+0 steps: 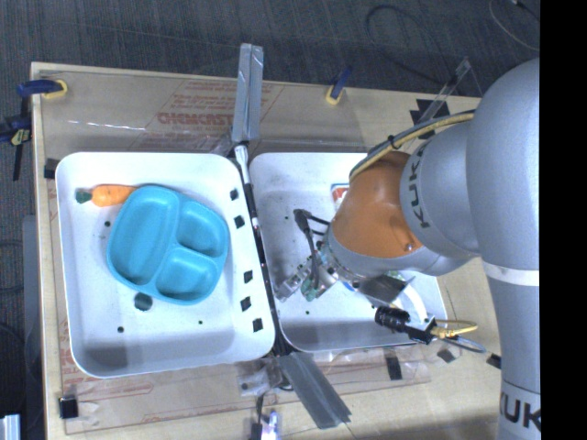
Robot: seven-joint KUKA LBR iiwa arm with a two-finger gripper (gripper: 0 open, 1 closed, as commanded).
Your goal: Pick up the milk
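Left bin (73, 246): carrot (110, 193) at ten o'clock, touching the blue divided plate (170, 243) lying centrally.

Right bin (275, 200): gripper (303, 282) lowered near seven o'clock, presumably reaching for a grasp. Whether it is spread or pinching cannot be told.

Milk (340, 193): possibly the red-marked sliver at twelve o'clock, largely hidden beneath the orange-banded arm (385, 214).

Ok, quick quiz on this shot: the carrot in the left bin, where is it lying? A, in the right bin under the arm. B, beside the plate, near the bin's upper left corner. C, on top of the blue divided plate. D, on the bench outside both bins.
B: the carrot lies on the floor of the left bin near its upper left corner, right at the upper left edge of the blue divided plate.
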